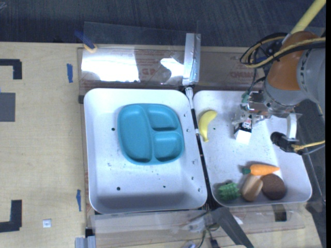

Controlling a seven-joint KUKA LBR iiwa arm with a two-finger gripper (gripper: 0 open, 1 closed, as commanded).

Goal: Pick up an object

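Observation:
The right bin (227, 156) holds a yellow banana (206, 122) near its left wall. Along its front edge lie an orange carrot (262, 169), a brown potato-like piece (273, 186), a tan piece (252, 188) and a green broccoli (228, 191). My gripper (243, 126) hangs over the back of the right bin, to the right of the banana, well behind the front group. Nothing shows between its tips.
The left bin (103, 180) carries a blue divided plate (150, 133). A clear panel (134, 61) and a metal post (191, 61) stand behind the bins. Yellow and black cables (269, 48) loop around the arm at right.

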